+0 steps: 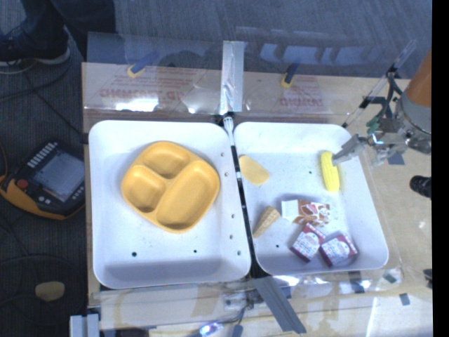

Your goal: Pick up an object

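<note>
Six small items lay in the right bin, corn cob nearest my fingers, whose state I could not tell, poised at the rim before any grasp; next move, I judged: descend onto the cob.

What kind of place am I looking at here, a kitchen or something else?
Most likely a robot test lab, not a kitchen. Two white bins sit taped to a bench, toy food such as a plastic corn cob lies in one, and a handheld controller rests on the carpet.
</note>
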### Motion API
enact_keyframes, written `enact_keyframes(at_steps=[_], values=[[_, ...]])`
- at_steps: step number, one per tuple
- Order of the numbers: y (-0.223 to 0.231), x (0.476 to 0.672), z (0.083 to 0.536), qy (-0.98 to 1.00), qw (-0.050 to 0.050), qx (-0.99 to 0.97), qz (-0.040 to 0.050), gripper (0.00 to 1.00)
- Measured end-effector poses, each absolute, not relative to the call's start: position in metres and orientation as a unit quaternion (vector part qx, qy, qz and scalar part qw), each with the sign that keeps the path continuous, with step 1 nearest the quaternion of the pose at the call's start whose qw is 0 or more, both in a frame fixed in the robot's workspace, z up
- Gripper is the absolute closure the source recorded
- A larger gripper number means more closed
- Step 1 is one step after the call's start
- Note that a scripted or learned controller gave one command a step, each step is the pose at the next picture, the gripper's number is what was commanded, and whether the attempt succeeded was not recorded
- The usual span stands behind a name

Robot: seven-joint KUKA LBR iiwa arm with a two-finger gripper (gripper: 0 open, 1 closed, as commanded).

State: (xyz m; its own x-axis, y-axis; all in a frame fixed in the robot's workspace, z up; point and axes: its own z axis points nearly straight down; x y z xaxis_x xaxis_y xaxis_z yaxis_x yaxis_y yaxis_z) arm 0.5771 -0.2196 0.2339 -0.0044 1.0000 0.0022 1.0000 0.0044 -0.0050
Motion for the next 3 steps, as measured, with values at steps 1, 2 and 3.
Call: enact_keyframes(at_steps=[1, 2, 3], values=[[-0.225, 0.530, 0.297, -0.631, 0.001, -0.776, 0.0023, 0.00], [-0.214, 0.512, 0.304, -0.675, 0.000, -0.738, 0.0028, 0.00], [-0.207, 0.561, 0.161, -0.698, 0.003, -0.716, 0.0018, 0.00]])
